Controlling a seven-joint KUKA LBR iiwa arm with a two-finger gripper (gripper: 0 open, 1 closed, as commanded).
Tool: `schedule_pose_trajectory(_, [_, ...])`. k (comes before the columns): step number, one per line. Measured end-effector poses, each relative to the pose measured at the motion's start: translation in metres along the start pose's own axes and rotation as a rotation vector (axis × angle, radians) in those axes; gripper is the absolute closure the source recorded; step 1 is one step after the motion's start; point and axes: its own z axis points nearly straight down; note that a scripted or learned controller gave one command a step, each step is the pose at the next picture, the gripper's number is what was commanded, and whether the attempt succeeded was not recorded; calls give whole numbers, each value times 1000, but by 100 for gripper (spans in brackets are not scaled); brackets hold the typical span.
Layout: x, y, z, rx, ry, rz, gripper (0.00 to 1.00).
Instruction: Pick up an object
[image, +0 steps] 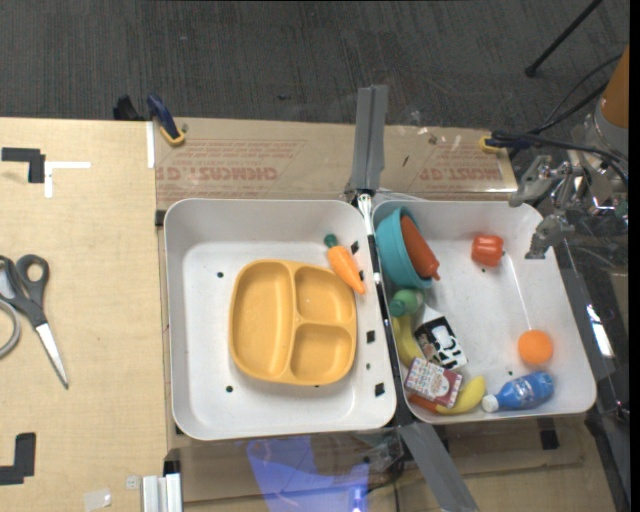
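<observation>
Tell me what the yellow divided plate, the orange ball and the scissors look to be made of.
Yellow divided plate: likely moulded plastic, smooth with a soft sheen and rounded compartment walls.
Orange ball: probably plastic or foam; evenly coloured and matte, too small to settle.
Scissors: shiny metal blades, with grey handles that look plastic.

Cardboard sheet (240, 165) behind bins — red print, mirrored, unreadable; nothing else legible.
</observation>
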Motion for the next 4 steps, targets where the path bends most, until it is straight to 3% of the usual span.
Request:
schedule_pose_trajectory(1, [16, -15, 148, 0, -1, -329, 0])
schedule_pose_trajectory(2, [87, -24, 158, -2, 0, -165, 0])
schedule_pose_trajectory(3, [134, -25, 153, 4, -17, 10, 0])
schedule_pose_trajectory(4, [146, -25, 150, 8, -32, 129, 0])
